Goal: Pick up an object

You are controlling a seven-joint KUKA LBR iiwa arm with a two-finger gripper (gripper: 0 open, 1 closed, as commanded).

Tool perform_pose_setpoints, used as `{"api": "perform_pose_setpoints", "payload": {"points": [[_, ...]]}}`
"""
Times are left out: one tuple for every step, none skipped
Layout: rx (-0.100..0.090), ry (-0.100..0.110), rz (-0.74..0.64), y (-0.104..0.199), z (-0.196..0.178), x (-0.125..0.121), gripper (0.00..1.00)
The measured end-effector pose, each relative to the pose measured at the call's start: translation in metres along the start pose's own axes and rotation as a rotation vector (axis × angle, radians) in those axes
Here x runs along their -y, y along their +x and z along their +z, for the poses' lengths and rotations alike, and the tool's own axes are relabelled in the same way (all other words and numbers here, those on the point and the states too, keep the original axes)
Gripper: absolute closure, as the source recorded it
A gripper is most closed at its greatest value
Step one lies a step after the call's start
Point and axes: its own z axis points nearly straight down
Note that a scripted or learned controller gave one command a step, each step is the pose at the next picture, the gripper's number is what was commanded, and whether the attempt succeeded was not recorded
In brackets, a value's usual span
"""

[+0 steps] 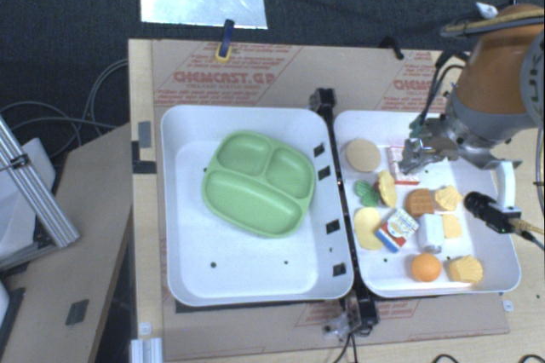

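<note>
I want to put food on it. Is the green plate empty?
Empty. The green plate in the left bin shows three bare compartments; the toy food lies in the right bin.

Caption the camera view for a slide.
End effector over the right bin of toy food; green divided plate in the left bin.

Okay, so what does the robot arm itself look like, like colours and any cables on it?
The arm is bulky and rounded, grey with a broad orange band above the wrist. Dark cables run down its side towards the gripper, a small metallic grey piece with darker parts. A white bracket and a black cylindrical part sit beside the arm.
</note>
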Motion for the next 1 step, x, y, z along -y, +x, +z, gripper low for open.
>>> {"api": "perform_pose_setpoints", "payload": {"points": [[0.0,-0.002,0.0,0.0151,-0.0099,0.0147,1.0]]}}
